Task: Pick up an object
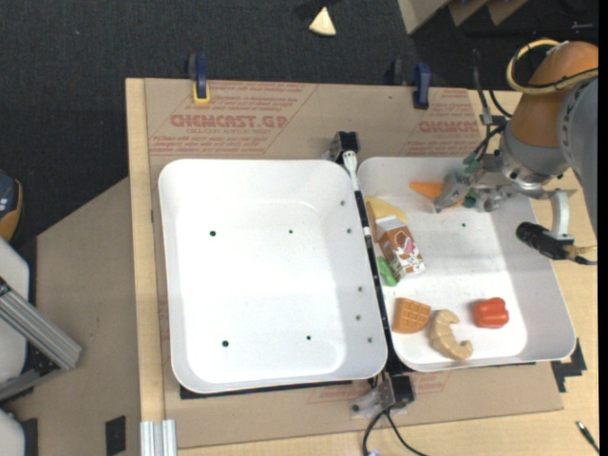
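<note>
In the right bin lie several toy foods. An orange carrot rests near the far wall, and my gripper hovers just to its right, low over the bin floor. Its fingers point left toward the carrot, and nothing shows between them. A yellow wedge and a red-and-white carton lie along the bin's left wall, with a green piece beside the carton. Near the front sit a waffle, a croissant and a red pepper.
The left bin stands beside the right one, with black clips at the joint between them. A black cable end hangs over the right bin's right side. Blue clamps hold the cardboard base at the back.
</note>
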Tool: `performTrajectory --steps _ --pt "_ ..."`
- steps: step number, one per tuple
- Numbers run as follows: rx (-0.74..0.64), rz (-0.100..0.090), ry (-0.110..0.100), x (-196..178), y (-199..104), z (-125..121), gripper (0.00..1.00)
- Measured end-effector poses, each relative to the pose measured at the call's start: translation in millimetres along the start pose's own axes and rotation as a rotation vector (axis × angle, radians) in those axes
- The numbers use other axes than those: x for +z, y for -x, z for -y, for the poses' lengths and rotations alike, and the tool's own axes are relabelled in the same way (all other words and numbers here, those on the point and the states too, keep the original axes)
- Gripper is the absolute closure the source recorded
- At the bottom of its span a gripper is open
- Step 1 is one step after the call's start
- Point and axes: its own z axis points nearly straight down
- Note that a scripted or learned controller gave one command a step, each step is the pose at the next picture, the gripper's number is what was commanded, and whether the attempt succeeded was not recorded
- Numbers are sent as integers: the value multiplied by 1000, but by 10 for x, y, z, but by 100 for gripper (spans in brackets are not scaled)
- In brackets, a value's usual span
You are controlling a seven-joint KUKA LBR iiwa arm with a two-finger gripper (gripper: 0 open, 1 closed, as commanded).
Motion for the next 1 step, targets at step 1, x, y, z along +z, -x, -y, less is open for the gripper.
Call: performTrajectory --steps 1 --pt "0 3 12 -1083 188 -15 0"
